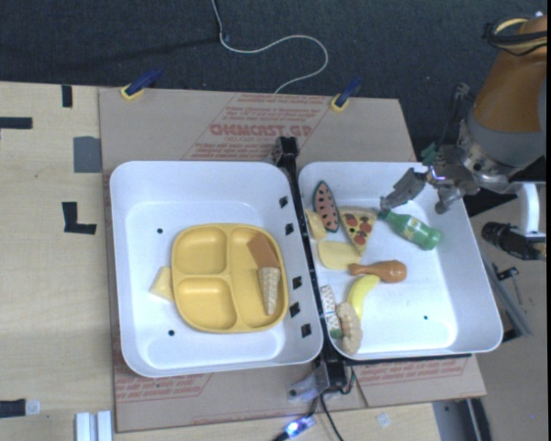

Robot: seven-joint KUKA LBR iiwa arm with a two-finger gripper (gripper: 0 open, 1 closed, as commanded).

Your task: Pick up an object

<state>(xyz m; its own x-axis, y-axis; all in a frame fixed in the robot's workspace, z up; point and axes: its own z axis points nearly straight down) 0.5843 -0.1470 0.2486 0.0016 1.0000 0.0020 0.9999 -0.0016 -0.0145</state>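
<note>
Nearest the camera, at the front of the right bin [459,333], a pale corn-like piece [349,327] is lying against the divider, with a yellow banana [361,292] curving just behind it. Further back, a brown drumstick [382,270] is resting beside a pale yellow slab [333,254], and behind those a pizza slice [357,227] and a watermelon wedge [325,206] are sitting close together near the divider. Across in the left bin [138,265], a yellow compartment tray [207,278] is carrying an ice-cream cone [270,288] in its long right-hand section, with a yellow wedge [161,283] poking out from under its left edge.

At the back of the right bin a green bottle [413,229] is lying on its side — the likeliest target, judging from where the arm is. The end effector [424,191] is hovering just above and behind it, fingers spread wide with one dark finger [399,191] reaching down to the left of the bottle's cap end; nothing is sitting between them.

The approach step seems to be in hand, with no grasp made yet. The next move is probably calling for a descent that brings the fingers down on either side of the bottle across its narrow width — a round body like this could roll or slip away if they close off-centre.
</note>
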